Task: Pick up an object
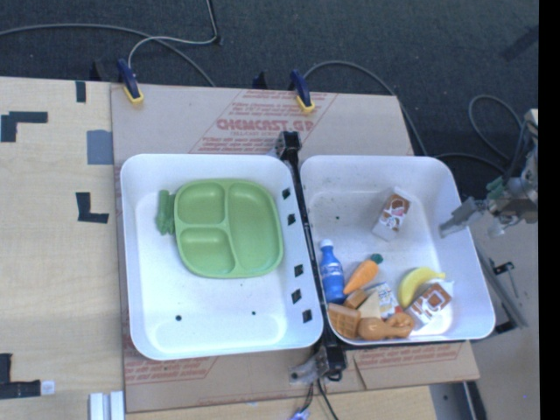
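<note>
One arm I see, its gripper (512,201) just right of the right bin (437,171); finger state I cannot tell. Two cartons (393,214), one bottle (331,272), one carrot (361,276), one banana (417,282) lie inside.

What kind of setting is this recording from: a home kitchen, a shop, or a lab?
Most likely a robotics lab bench. Two white bins sit on cardboard held by clamps, cables trail over the floor, and the food in the right bin, like the carrot and banana, looks like toys.
</note>
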Action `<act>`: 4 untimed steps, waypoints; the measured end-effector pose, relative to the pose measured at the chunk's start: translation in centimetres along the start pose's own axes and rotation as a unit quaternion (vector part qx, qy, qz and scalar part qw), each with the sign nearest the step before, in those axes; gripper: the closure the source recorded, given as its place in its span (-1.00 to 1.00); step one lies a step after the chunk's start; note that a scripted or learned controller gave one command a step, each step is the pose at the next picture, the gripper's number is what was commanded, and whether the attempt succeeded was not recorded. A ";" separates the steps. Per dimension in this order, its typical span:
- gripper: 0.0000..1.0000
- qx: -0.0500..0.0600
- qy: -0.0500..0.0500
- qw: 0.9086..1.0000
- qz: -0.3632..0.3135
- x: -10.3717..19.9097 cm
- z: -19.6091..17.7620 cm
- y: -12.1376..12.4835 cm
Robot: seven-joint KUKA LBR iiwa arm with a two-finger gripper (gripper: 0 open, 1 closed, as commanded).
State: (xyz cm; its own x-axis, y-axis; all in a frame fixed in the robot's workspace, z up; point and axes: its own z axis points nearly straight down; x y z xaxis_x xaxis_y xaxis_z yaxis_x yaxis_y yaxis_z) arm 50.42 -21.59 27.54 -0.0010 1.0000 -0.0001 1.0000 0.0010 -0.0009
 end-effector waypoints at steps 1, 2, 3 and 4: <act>-1.00 0.001 0.001 1.000 -0.001 8.4 11.5 -1.0; -1.00 -0.002 -0.002 1.000 0.002 9.8 18.1 1.8; 1.00 0.001 0.000 1.000 0.001 10.0 17.3 1.7; 1.00 0.000 0.000 1.000 -0.001 15.9 8.5 8.1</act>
